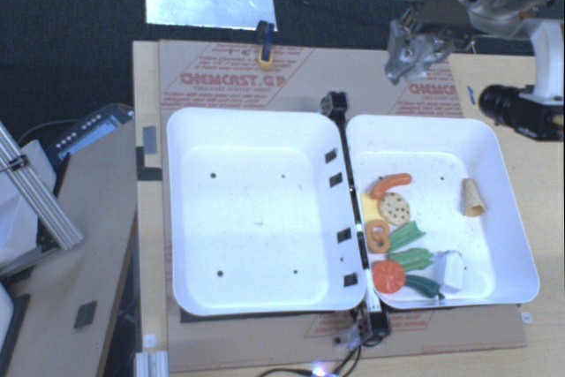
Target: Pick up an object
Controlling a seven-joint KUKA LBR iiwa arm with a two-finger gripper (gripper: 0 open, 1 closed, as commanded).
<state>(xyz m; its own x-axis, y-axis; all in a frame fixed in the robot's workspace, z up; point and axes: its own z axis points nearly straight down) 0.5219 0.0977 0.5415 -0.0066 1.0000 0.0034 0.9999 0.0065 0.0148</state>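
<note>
**Toy food heaped in the right bin, arm high behind it**

Along the left half of the right bin [494,190] lies a cluster of small toy foods. A red-orange sausage [391,184] sits at the top of the heap; just below it a speckled round cookie [395,208] rests on a pale yellow slice [371,209], and a small pretzel [378,235] lies just beneath. Two green pods [406,236] [411,259] follow, then a red tomato [388,276] near the front wall, with a dark green piece [422,285] and a white, bluish item [450,269] beside it. A tan cone [473,197] lies apart, toward the bin's right side.

The left bin [256,207] adjoins it, black clips [337,181] along the shared rim. Both stand on a cardboard sheet [229,77] on the table [88,216]. A yellow and blue object [265,44] sits behind the left bin.

The gripper [413,57] hangs well above the table, over the cardboard behind the right bin's back wall, apart from every toy. I cannot tell whether the jaws are spread or pressed together.
</note>
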